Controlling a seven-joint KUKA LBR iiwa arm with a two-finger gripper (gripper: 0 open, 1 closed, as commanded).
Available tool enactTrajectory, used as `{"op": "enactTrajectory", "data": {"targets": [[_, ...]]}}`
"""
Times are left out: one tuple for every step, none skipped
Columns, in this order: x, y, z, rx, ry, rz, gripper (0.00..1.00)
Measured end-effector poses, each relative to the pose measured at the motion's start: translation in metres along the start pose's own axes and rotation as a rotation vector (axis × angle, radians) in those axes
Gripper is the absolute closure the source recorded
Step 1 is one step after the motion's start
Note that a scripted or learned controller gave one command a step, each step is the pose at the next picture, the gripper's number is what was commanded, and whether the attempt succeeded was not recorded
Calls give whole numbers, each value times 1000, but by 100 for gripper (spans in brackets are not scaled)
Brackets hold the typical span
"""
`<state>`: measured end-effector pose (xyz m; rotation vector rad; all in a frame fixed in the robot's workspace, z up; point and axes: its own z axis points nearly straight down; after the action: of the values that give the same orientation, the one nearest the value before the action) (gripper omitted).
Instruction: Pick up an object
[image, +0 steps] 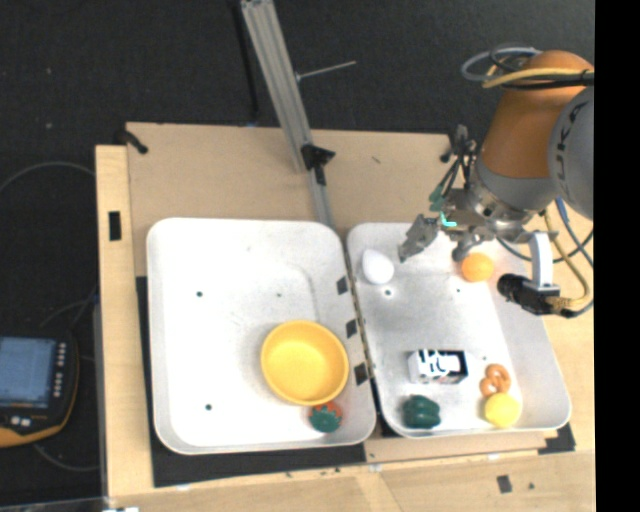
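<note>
While the gripper (443, 232) hangs over the far end of the right bin (520, 330), its two fingers stand spread wide apart with nothing between them; one dark finger slants down toward the white ball (377, 267), the other sits just beside the orange ball (478, 266); neither ball is gripped. Candidates for the pick lie well apart: those two balls at the far end; a black-and-white box (440, 365), a green lump (421, 411), a small orange ring-shaped toy (494, 379) and a yellow ball (501, 408) at the near end; a yellow bowl (304, 361) in the left bin (200, 330). Judging risk: the fingers straddle bare floor between two round things; closing here would likely catch nothing; a descent slightly off-centre could nudge either ball and set it rolling; the white ball lies close to the bin wall, which could block a finger.
</note>
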<state>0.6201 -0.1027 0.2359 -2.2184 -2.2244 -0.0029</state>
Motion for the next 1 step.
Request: {"op": "enactTrajectory", "data": {"targets": [[-3, 7, 60, 5, -4, 4, 0]]}}
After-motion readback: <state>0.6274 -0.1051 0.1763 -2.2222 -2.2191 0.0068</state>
